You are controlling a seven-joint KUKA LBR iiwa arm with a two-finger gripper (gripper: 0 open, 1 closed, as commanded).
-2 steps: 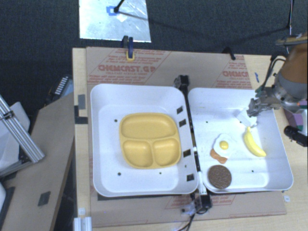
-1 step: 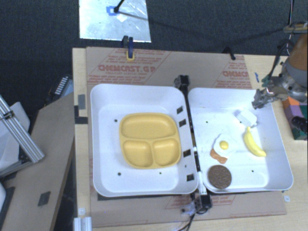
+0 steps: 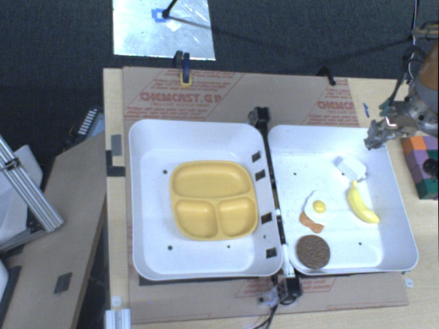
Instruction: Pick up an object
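In the right bin (image 3: 391, 184) lie a yellow banana (image 3: 361, 205), a fried egg (image 3: 317, 208) with an orange piece (image 3: 309, 221) under its edge, a brown round patty (image 3: 313, 251) and a small white block (image 3: 350, 166). A yellow sectioned plate (image 3: 210, 199) sits in the left bin (image 3: 147, 184). My gripper (image 3: 376, 138) hangs at the right bin's far right rim, above and to the right of the white block, with nothing seen between its fingers.
A multicoloured block (image 3: 425, 163) stands on the bench just right of the right bin. A black divider with clips (image 3: 267, 184) runs between the bins. A shiny square sheet (image 3: 163, 19) lies on the floor beyond the bench.
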